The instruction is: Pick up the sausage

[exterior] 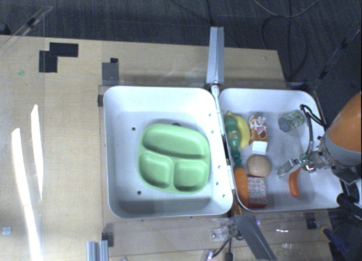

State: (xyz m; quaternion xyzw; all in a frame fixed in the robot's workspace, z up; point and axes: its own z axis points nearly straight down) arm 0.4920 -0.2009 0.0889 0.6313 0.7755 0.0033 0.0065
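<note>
The sausage (294, 186) is a short red-orange piece lying on the floor of the right bin (294, 92), near its front right corner. My gripper (298, 165) hangs just above the sausage's upper end, at the end of the grey arm with its orange band (346, 130) that comes in from the right. The view is too small to show whether the gripper touches the sausage.
Left of the sausage lie a brown bun (259, 165), an orange carrot (241, 182) and a small red packet (257, 190). A banana (244, 130), a printed pack (258, 126) and a clear wrapped item (292, 121) sit farther back. A green divided tray (174, 156) lies in the left bin (113, 158).
</note>
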